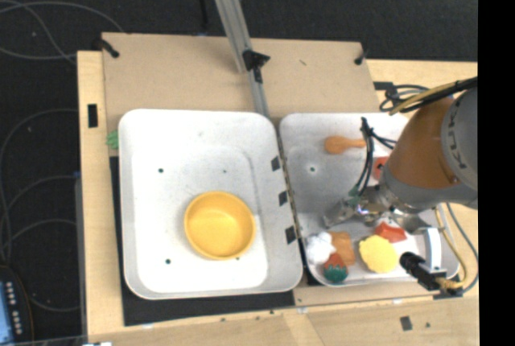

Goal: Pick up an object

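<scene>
My gripper [348, 212] is low in the right bin [310, 145], near its middle, just above a cluster of small objects along the near edge. That cluster holds a white fluffy piece [319, 245], an orange piece [344, 246], a green piece [335, 274], a yellow lump [378, 254] and a red piece [392, 232]. An orange spoon-like thing [344, 145] lies at the far side of the same bin. Nothing shows between the fingers.
A yellow bowl [219, 224] sits in the left bin [161, 151], toward its near side. A slanted metal post [229, 6] rises behind the bins. The arm's orange band [426, 151] covers the right bin's right side. Cables trail at the right edge.
</scene>
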